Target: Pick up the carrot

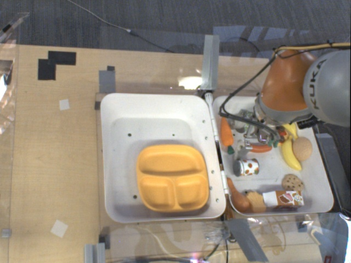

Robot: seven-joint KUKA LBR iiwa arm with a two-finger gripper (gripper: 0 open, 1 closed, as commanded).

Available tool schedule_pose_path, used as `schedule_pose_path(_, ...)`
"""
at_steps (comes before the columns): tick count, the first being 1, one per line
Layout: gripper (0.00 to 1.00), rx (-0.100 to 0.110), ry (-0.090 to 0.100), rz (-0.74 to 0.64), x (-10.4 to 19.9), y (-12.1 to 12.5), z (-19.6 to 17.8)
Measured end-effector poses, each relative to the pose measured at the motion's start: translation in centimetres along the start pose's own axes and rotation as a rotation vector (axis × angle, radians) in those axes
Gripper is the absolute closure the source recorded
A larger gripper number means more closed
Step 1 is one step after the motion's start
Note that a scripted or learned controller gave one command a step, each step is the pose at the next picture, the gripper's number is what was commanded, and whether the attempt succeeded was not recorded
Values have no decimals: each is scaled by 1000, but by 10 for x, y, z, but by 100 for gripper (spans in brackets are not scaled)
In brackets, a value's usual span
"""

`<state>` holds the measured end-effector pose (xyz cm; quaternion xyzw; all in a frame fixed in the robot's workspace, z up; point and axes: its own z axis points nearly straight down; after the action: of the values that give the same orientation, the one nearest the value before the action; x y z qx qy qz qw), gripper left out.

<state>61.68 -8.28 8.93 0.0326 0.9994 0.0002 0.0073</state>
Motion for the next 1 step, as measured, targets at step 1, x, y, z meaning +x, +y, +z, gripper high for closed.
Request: schedule_pose_path(1, 0, 0, -1, 40, 60, -6, -2)
